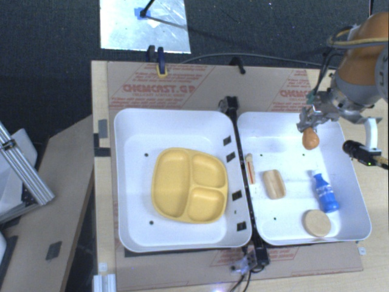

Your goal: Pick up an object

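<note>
We see two white bins side by side on the bench. The left bin (127, 163) holds a yellow tray (188, 185) with three compartments, lying flat near its middle. The right bin (358, 221) holds the small things. The arm (364, 59) reaches in from the right, and its gripper (310, 126) hangs over the far part of the right bin. A brown egg (310, 139) sits right at the fingertips, and it looks pinched between them, the fingers drawn in on its top, though the view from above hides the exact contact; whether the egg is clear of the bin floor we cannot tell. Nearer the middle of that bin lies a tan block (273, 184), and just beside it, along the wall next to the other bin, a thin orange stick (250, 168). Toward the right wall a blue bottle (324, 193) lies on its side, its cap pointing away from us. Near the front edge, just below the bottle, rests a round tan disc (317, 223). A black clamp (230, 104) sits where the two bins meet at the far side.
</note>
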